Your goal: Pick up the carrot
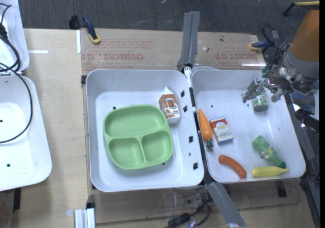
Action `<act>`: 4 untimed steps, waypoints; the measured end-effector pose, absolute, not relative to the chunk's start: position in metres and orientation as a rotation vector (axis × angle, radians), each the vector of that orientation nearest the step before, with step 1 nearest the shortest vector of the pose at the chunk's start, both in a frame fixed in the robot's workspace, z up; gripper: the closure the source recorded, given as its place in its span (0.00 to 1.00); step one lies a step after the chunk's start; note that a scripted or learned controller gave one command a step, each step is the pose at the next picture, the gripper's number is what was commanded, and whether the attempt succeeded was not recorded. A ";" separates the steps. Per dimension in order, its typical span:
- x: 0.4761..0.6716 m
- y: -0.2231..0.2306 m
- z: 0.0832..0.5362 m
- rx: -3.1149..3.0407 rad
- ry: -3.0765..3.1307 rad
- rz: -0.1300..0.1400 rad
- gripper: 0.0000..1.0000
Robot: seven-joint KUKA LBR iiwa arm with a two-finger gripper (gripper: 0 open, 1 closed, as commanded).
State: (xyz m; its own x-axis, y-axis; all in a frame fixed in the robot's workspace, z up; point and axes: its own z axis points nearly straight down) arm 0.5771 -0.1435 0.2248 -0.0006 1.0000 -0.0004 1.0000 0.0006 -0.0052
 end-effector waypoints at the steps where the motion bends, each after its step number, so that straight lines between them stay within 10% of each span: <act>1: 0.476 -0.100 0.115 -2.280 -2.153 0.006 0.00; 2: 0.519 -0.106 0.093 -2.650 -1.685 -0.002 0.00; 3: 0.636 -0.102 0.096 -2.671 -1.667 -0.012 0.00; 4: 0.661 -0.097 0.095 -2.713 -1.594 -0.006 0.00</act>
